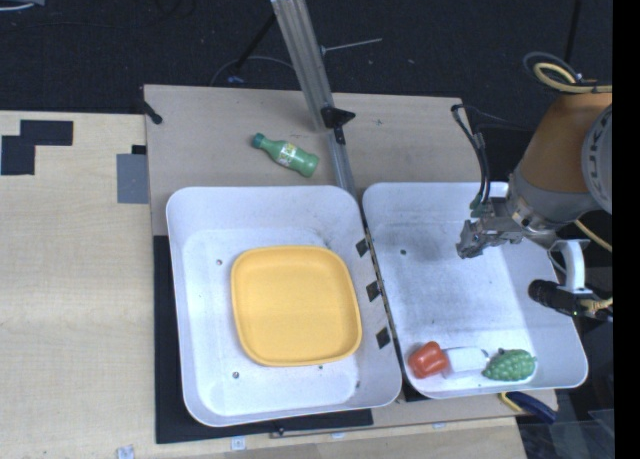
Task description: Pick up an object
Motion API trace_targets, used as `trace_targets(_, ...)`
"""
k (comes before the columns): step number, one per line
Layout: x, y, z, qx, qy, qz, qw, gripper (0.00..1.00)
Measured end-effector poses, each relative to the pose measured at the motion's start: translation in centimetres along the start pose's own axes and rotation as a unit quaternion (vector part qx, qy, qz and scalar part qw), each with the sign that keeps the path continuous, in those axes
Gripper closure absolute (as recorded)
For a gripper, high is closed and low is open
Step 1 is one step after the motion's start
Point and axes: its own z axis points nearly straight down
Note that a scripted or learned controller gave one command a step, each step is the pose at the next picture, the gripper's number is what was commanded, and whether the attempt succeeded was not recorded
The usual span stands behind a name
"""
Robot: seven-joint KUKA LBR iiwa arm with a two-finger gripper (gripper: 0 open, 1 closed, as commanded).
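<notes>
Camera view: the pincer (472, 244), its spread impossible to tell, hangs at the frame's right; the small red plastic pepper (428, 359) lies below it, slightly leftward, in the right white bin (440, 287).

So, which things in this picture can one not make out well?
- Pincer: too small and dark in the camera view to tell its opening.
- White object between the red pepper and the green bunch: pale against the right bin, kind unclear.
- Green bottle: label too small to read.
</notes>
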Motion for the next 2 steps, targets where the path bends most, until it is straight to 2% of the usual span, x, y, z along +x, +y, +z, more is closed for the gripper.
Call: trace_targets(2,-0.1,0.6,-11.4,0.000,0.000,0.000,1.0000,1.00)
